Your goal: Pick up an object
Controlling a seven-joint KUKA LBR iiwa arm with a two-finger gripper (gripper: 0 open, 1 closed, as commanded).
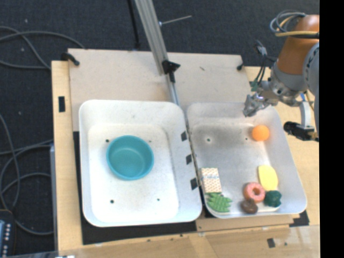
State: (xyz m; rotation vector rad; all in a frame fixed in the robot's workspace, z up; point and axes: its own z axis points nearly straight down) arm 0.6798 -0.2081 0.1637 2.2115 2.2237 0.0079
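My gripper (251,107) hangs over the far right corner of the right bin (231,144), with nothing visible in it. An orange ball (260,133) lies just below and to the right of it, apart from it. Along that bin's near edge sit a yellow block (267,176), a pink doughnut (253,191), a dark green piece (273,198), a brown piece (249,206), a checkered cracker (210,180) and a green leafy item (219,202). The left bin (102,198) holds a teal bowl (129,157).
A slanted metal pole (156,42) rises from the bench behind the gap between the bins. Cables trail over the dark floor at the left. The wooden bench top (118,74) stretches behind both bins.
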